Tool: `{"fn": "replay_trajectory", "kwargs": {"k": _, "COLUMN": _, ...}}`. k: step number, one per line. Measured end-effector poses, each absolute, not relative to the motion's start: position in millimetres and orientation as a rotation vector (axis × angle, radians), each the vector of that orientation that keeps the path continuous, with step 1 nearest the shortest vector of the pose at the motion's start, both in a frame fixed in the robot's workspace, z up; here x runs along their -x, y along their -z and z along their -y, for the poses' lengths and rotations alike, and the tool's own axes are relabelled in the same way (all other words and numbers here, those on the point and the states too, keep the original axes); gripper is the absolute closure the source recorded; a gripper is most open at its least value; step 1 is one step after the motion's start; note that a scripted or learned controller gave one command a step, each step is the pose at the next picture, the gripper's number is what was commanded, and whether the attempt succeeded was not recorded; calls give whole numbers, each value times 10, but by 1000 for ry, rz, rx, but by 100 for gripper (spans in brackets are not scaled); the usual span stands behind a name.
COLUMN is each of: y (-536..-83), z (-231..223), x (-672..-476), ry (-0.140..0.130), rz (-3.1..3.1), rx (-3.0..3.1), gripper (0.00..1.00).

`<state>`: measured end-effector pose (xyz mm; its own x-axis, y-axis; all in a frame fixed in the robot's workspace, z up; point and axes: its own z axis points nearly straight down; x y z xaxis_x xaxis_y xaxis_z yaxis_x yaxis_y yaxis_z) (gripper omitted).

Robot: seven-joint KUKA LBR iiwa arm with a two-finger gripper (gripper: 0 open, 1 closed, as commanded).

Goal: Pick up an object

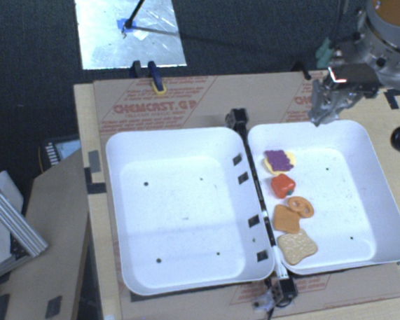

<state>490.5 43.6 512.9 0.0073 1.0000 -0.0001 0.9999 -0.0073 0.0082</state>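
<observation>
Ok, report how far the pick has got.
Done: nothing lifted. The purple piece, red piece, pretzel, orange slab and toast all lie in the right bin. In hand: the gripper hangs above its far rim. Left: descend, grasp, lift.

Five food pieces in right bin
</observation>
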Motion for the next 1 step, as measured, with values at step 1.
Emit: {"fn": "replay_trajectory", "kwargs": {"k": 1, "y": -5339, "z": -1275, "x": -4977, "ry": -10, "rz": -2234, "rx": -2208, "gripper": 100}}
